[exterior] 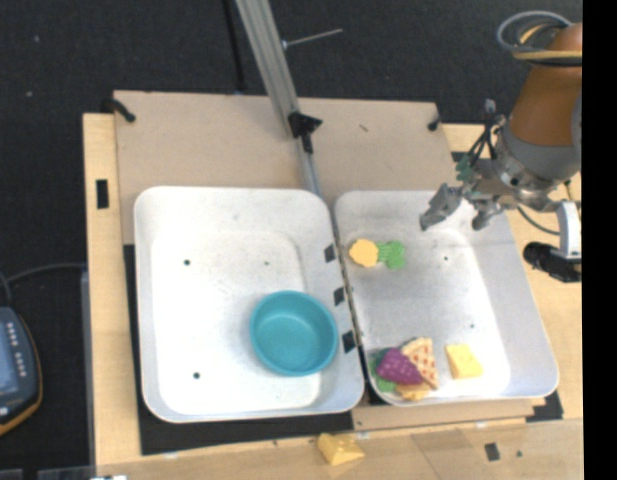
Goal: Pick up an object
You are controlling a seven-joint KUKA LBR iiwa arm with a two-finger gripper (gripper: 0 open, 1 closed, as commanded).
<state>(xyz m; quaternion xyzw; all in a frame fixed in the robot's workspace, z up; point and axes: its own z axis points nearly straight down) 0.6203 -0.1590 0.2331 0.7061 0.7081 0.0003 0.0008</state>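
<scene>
On the tan bench, the gripper [461, 206] hangs spread and empty over the right bin [518, 298], a light, hard-looking orange-and-green toy [376, 254] just below-left, best pinched across its middle.

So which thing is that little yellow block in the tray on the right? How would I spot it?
Look at the right bin, then down to its near edge, where a few toys cluster. The yellow block lies at the right end of that cluster, beside the waffle-patterned piece and purple grapes. It is the plain, smooth yellow one, set slightly apart.
</scene>
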